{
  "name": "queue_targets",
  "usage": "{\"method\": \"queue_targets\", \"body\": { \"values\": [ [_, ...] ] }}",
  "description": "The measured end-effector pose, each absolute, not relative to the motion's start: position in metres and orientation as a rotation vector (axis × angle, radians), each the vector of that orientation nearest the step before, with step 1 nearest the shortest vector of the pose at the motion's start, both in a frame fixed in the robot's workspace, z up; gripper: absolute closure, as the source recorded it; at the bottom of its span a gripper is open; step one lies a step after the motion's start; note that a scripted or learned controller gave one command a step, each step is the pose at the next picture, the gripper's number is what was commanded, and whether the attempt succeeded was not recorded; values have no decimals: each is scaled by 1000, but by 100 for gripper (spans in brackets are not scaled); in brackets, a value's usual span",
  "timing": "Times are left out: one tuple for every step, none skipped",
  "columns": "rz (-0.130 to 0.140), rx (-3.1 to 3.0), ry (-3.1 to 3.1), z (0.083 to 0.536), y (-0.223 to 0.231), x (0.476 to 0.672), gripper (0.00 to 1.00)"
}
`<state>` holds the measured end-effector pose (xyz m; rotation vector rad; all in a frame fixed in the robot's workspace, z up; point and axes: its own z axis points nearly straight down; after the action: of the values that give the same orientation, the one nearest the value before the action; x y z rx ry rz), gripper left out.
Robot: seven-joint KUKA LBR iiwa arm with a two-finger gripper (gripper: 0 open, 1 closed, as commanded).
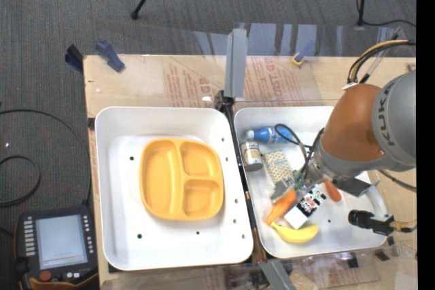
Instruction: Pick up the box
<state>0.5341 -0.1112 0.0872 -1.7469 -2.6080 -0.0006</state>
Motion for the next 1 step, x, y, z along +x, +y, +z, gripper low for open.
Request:
{"method": "queue_targets", "body": {
  "values": [
    [0,-2072,-2359,87,-155,552,0]
  ]
}}
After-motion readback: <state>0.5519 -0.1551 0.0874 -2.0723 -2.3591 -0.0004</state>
